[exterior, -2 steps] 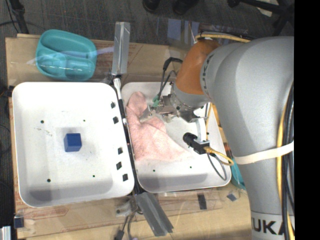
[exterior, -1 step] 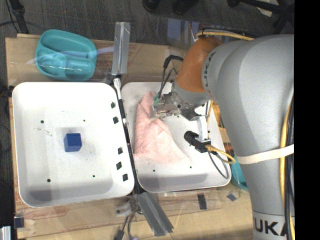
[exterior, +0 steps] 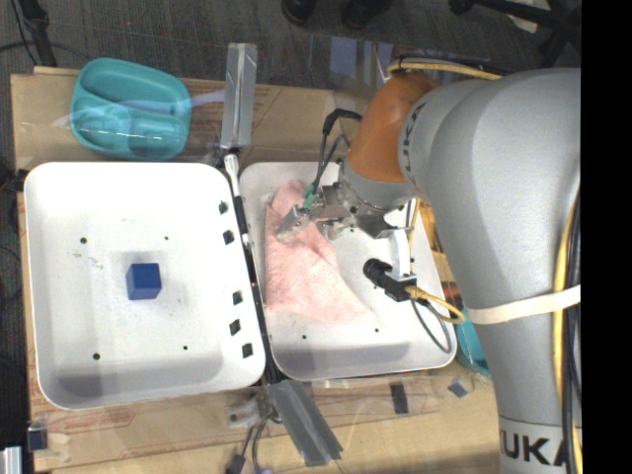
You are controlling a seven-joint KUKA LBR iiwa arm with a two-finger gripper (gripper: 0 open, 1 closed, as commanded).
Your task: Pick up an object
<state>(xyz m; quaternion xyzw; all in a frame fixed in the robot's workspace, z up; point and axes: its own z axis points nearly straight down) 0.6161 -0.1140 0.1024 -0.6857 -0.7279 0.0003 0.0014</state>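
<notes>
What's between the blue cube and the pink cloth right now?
In the camera view, bare white floor of the left bin, then the two bins' adjoining rims with black clips, separate the blue cube from the pink cloth in the right bin.

Two white bins sit side by side: the left bin (exterior: 59,265) holds one blue cube (exterior: 144,280), and the right bin (exterior: 395,349) holds one pink cloth (exterior: 311,275). One teal plastic container (exterior: 130,109) lies beyond the left bin's far edge.
</notes>
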